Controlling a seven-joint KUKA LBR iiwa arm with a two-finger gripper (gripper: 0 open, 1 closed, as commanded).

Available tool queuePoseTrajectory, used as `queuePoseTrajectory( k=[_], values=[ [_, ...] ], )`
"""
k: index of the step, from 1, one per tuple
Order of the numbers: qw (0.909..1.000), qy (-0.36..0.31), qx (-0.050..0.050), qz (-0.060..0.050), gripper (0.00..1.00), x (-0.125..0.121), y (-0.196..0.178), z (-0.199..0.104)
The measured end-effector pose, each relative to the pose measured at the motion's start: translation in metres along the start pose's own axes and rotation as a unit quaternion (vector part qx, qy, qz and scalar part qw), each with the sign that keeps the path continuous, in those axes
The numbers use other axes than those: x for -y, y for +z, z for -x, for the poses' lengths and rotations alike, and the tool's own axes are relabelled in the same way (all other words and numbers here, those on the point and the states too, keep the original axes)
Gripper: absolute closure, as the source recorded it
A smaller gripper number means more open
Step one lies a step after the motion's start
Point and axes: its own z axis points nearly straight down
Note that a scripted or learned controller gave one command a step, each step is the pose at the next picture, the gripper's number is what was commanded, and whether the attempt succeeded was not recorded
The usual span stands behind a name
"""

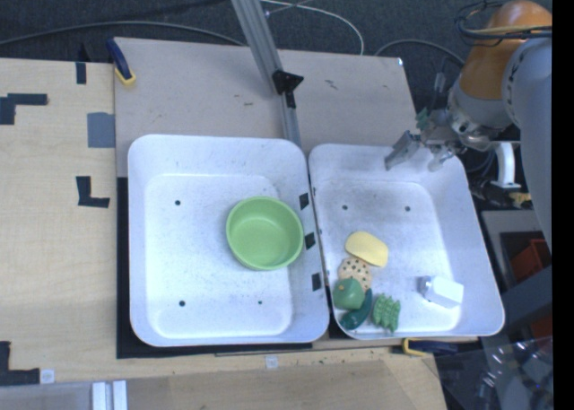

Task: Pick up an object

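Note:
My gripper [420, 155] hangs over the far right corner of the right bin [448, 193], its two fingers spread open with nothing between them. Well below it, near the bin's front, lie a yellow rounded piece [367, 248], a tan spotted piece [354, 271], a green round toy [349, 293], a dark teal piece [359, 316] and a green leafy toy [387, 311]. A small white block [440, 291] rests at the front right of the same bin. A green bowl [264, 232] sits in the left bin [161, 220].
A slanted metal pole [260, 31] crosses above the bench and ends at the bins' shared far edge. Cables [323, 18] trail over the dark floor behind. A blue and yellow clamp [120, 62] grips the board's far left corner.

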Motion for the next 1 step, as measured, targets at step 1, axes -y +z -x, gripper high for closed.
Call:
queuePoseTrajectory(
  k=[1],
  values=[
    [1.0000,0.000,0.001,0.000,0.00,-0.0060,0.0438,0.0005]
  ],
)
